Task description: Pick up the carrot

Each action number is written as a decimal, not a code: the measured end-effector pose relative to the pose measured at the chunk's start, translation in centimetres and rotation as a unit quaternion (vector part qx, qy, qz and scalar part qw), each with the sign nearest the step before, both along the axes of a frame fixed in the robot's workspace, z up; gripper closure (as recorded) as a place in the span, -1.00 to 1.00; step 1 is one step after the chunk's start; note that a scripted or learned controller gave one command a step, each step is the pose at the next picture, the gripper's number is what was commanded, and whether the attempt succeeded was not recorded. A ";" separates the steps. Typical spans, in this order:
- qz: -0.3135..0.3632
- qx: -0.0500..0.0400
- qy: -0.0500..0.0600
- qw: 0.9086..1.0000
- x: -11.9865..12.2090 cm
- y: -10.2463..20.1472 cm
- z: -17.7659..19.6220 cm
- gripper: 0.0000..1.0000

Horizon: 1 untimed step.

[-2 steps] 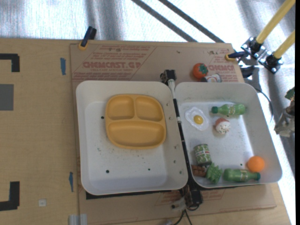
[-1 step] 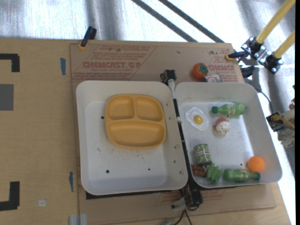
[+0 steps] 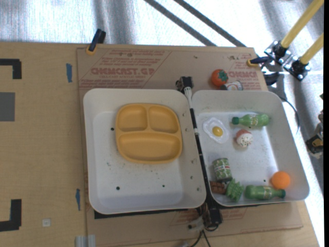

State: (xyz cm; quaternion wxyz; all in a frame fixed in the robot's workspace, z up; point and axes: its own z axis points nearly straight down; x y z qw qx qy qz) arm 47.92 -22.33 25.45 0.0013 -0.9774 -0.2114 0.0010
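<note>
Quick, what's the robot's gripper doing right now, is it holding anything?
Gripper: cannot be told from this picture.

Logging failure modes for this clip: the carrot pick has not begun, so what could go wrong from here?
1. What looks like the carrot lies in a crowded corner of the right bin, close against the green can and the broccoli. The fingers may find little room, or close on a neighbour instead.
2. The orange in the same bin has a similar colour and lies in open space, so it could be picked by mistake.
</note>
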 end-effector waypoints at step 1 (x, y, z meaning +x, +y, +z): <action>-0.112 -0.002 -0.001 0.994 0.0 -0.1 2.3 1.00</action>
